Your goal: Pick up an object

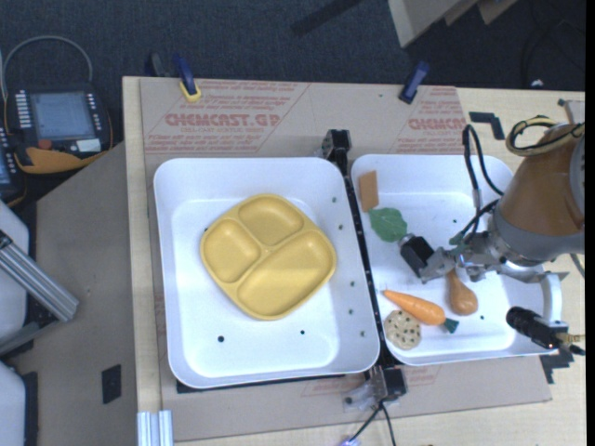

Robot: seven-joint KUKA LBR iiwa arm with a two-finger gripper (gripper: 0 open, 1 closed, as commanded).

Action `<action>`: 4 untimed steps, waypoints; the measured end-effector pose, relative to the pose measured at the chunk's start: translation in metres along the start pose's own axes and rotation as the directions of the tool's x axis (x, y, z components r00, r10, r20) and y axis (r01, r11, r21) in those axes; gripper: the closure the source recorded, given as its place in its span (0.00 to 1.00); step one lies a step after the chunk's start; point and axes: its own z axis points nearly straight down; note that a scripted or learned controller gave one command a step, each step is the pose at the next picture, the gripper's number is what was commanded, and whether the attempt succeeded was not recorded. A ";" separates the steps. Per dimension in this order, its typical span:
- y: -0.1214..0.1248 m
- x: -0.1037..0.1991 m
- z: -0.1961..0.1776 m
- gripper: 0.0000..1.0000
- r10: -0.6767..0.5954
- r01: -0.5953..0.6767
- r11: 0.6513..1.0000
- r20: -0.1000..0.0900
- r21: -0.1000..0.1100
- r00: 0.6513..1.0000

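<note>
The right bin (483, 182) holds several toy foods. An orange-brown slab (369, 190) lies at its far left corner, with a green leafy piece (388, 223) just below it. A carrot (415, 307) and a speckled cookie (403, 329) rest near the front wall. A brown pear-shaped piece (461, 295) lies right of the carrot. My gripper (424, 258) is low in the bin, between the green piece and the carrot, and just left of the brown piece. Nothing is visibly held in it.
The left bin (177, 249) carries a yellow divided plate (270, 255). The grey arm with its orange band (544, 198) covers the right bin's right side. Cables loop above it. A black clamp (337, 143) sits between the bins at the back.
</note>
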 end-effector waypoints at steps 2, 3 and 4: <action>0.000 0.000 0.006 1.00 0.001 -0.001 1.000 0.002 -0.006 1.000; -0.009 -0.002 -0.046 1.00 0.001 0.000 1.000 0.005 -0.011 1.000; -0.008 -0.013 -0.098 1.00 0.000 0.000 1.000 0.005 -0.012 1.000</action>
